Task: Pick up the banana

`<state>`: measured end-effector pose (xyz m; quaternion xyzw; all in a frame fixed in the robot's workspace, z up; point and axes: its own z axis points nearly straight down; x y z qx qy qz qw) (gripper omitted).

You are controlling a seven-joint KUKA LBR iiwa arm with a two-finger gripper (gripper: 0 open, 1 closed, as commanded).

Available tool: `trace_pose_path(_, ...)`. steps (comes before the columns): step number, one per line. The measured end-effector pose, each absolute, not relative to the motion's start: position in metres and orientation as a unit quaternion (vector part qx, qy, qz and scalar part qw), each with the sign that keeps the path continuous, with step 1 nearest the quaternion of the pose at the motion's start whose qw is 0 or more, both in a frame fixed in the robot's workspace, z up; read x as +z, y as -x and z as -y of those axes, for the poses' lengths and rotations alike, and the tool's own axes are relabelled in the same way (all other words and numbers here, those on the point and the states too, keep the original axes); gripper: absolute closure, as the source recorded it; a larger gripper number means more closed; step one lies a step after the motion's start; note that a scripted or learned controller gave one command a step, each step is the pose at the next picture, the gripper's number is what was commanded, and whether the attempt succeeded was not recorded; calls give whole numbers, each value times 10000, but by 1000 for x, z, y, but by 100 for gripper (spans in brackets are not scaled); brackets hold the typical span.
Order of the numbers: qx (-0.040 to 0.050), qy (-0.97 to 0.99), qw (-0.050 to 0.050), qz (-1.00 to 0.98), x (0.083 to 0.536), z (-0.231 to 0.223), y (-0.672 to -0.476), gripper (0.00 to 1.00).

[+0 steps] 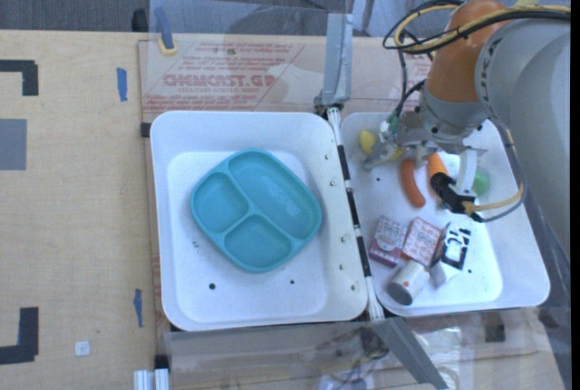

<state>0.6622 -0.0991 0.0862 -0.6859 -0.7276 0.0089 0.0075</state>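
The banana (366, 141) shows as a small yellow piece at the upper left of the right bin (517, 284), close to the bin's left wall. Only part of it is visible, as the rest is hidden by the arm's wrist. My gripper (390, 151) hangs low over that corner, just to the right of the banana and touching or nearly touching it. I cannot make out whether the banana is held.
An orange carrot-like piece (413, 184) lies just below the gripper, and a green item (479, 183) to the right. Two pink packets (405, 238), a white cup (407, 282) and a black-and-white item (456, 248) fill the bin's lower part. A blue divided plate (256, 209) sits in the left bin (181, 288).
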Motion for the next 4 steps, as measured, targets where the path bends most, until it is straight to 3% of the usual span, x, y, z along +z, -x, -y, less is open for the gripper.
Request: trace_pose_path(4,54,7089,60,7053,86,98,-663,0)
